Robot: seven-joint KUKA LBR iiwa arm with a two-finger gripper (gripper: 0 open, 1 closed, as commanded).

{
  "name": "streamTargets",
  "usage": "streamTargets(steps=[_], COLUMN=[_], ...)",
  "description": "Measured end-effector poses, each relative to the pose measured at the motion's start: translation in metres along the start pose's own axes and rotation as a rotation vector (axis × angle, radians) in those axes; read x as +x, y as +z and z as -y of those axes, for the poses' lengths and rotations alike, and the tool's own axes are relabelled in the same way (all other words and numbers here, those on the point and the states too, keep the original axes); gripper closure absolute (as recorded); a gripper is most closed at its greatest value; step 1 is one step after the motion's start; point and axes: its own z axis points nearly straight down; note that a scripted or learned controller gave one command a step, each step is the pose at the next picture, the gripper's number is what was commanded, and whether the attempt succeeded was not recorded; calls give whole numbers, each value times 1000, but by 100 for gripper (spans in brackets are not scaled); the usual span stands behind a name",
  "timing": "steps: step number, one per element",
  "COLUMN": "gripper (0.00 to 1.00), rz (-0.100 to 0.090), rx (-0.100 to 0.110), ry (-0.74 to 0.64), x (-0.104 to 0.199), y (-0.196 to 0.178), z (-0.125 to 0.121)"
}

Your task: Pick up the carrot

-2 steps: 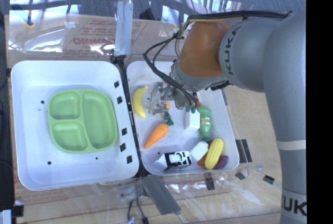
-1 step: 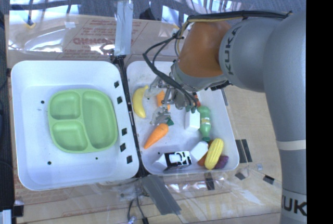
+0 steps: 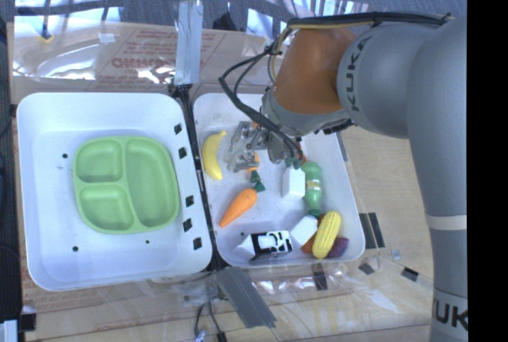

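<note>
Carrot (image 3: 240,206) lies mid right bin (image 3: 347,174), orange with green top, tilted, tip pointing near-left. Tool (image 3: 252,148) hangs just above and far of the carrot's green end, not touching as far as can be seen; can't tell if released or clenched. Banana (image 3: 213,155) just left of the tool, by the bin's left wall. Green-and-white bottle-like toy (image 3: 308,182) right of the tool. Corn (image 3: 326,234) near-right corner, black-and-white item (image 3: 271,242) beside it at the near wall. Left bin (image 3: 40,197) holds a green divided plate (image 3: 127,184). Arm (image 3: 397,78) shows "KUKA" lettering on grey casing, partly cut off. Red print on plastic sheet (image 3: 135,59) far of the bins, unreadable.
</note>
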Motion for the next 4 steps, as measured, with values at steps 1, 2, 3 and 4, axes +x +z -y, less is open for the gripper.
streamTargets(steps=[1, 2, 3, 4], gripper=[0, 0, 100, 100], rz=[-1, -10, -6, -4], rx=[0, 0, 0, 0], ry=[-2, 170, 162, 154], x=[0, 20, 18, 16], y=[0, 33, 21, 11], z=[0, 47, 45, 44])
